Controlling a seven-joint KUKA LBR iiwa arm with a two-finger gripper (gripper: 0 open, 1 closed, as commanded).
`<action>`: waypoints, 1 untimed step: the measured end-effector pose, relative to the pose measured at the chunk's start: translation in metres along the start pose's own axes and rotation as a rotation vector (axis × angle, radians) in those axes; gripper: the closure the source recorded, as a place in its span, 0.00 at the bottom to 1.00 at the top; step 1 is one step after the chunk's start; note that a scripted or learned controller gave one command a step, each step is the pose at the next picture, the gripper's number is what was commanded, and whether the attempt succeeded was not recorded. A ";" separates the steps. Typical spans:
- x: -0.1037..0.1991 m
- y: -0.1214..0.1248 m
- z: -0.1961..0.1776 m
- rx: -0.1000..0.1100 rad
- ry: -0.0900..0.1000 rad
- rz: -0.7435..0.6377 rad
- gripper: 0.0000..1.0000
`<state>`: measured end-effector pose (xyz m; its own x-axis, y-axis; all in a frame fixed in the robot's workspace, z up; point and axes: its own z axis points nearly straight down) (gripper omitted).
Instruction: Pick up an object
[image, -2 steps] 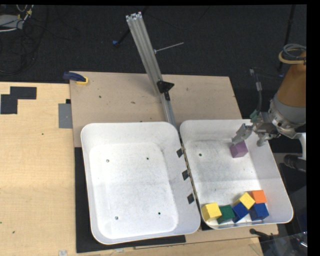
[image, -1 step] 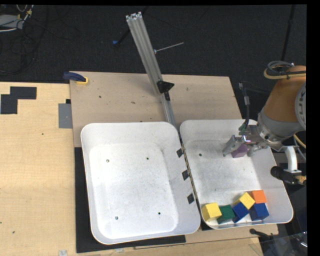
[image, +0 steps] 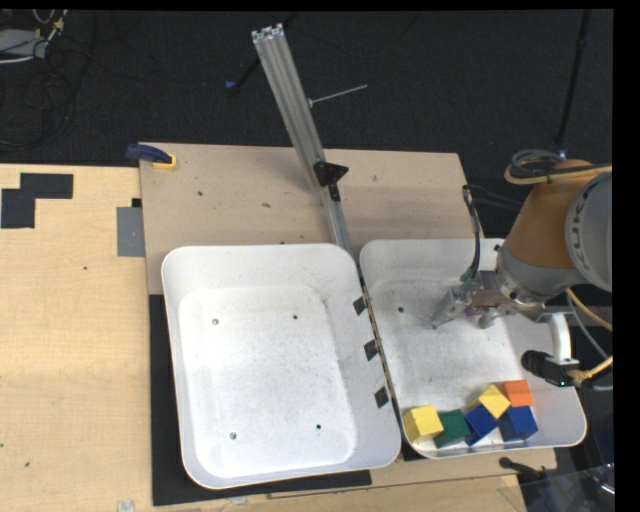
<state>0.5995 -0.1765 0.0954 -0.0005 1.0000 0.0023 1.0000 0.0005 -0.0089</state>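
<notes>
The claw (image: 470, 305) hangs over the bare middle of the right bin (image: 400, 262), and I cannot tell how it is set; the blocks are well apart from it, huddled in that bin's near corner. The trouble I'd expect is there: the yellow block (image: 424, 421), green block (image: 452, 428), blue block (image: 481, 424), another yellow block (image: 493, 401) and orange block (image: 517, 392) touch one another against the bin's wall, so a descent could land on two at once or jam against the rim. The left bin (image: 200, 262) lies just beside it, and a slanted aluminium rail (image: 295, 105) rises beyond both.

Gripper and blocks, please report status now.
Gripper low over right bin, holding nothing visible. Blocks clustered at bin's near corner, untouched. Nothing between them.
</notes>
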 end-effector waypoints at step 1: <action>-0.002 0.001 -0.014 -0.005 -0.001 0.004 1.00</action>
<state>0.6008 -0.1780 0.1091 0.0035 1.0000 0.0013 1.0000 -0.0035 -0.0038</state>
